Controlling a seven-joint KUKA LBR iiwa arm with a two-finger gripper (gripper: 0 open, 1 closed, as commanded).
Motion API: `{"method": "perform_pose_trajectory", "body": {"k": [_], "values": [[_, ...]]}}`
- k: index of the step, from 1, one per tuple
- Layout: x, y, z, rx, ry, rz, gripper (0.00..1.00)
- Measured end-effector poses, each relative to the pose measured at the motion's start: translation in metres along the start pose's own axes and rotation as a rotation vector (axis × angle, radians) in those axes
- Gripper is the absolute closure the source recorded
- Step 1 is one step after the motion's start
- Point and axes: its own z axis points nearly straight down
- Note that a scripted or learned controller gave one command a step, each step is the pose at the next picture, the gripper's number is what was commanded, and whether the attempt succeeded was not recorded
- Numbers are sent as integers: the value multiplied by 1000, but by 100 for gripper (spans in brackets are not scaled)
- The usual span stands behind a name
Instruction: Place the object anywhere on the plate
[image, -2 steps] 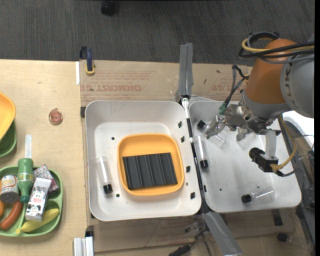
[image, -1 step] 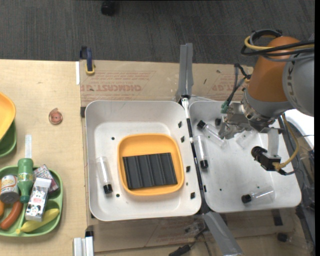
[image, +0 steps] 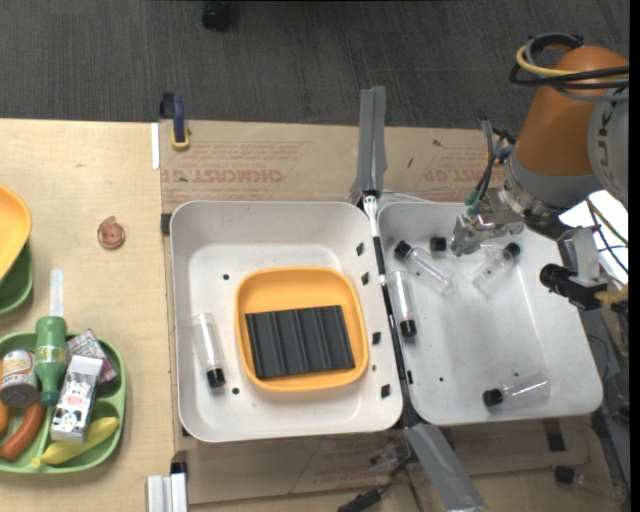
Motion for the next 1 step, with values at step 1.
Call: {"method": "perform_pose_trajectory", "body": {"k": [1], "values": [[-57,-1,-13,-2,-1,-246,100]]}}
